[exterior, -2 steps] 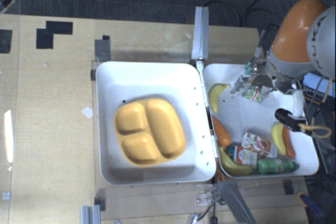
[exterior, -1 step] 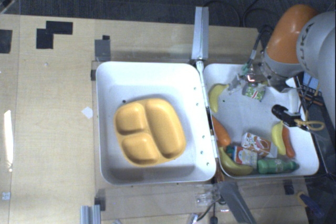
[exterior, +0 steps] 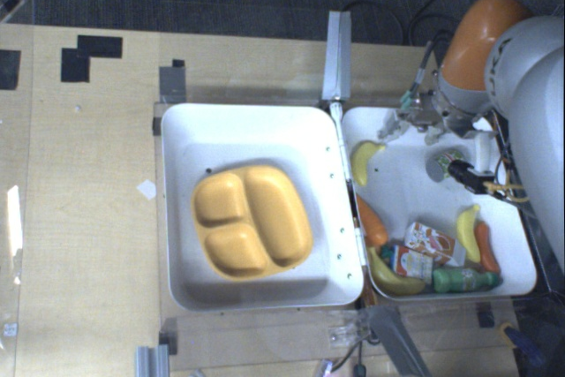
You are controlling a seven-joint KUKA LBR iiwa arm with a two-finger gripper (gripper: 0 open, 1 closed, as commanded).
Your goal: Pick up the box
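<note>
Since the box lies flat-ish, tilted, in the lower part of the right bin, it's hemmed in: green bottle just below, yellow banana at its lower left, another banana and an orange carrot-like item to its right. Looks like a small juice carton, prob light, thin card, crushable, glossy so maybe slippy. Best bet imo: pinch across the short sides, upper-left end has most room. End effector sits upper right of frame, over the bin's top edge, well apart from box, holding nothing; fingers look spread. Left bin has a yellow tray.
</note>
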